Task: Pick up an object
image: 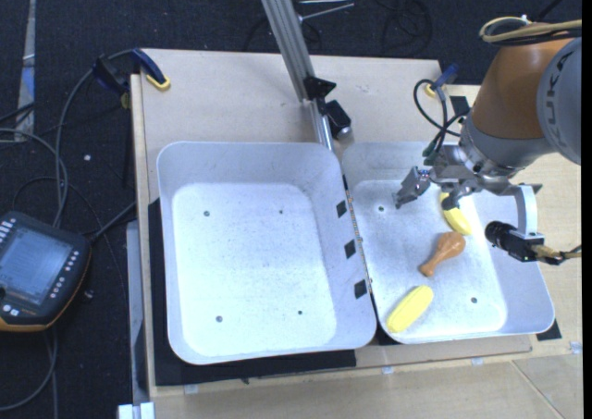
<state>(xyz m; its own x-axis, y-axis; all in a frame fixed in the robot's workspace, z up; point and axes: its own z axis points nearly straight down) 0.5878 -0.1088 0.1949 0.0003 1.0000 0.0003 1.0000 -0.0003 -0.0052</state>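
Three objects lie in the right bin (523, 315). A small yellow banana-like piece (457, 219) rests near the bin's far right. Near the middle lies an orange-brown drumstick-shaped toy (442, 253), and a yellow corn-like piece (409, 308) sits by the front edge. My gripper (428, 195) hangs over the far part of this bin, open. One dark finger (407, 192) points left over bare bin floor. The other sits just above the banana-like piece. Nothing is between the fingers.
The left bin (250, 251) adjoins the right one along a shared wall with black clips (351, 246). An aluminium post (289, 29) slants up behind the bins. A cable and black fitting (513, 240) hang by the arm over the right bin's edge.
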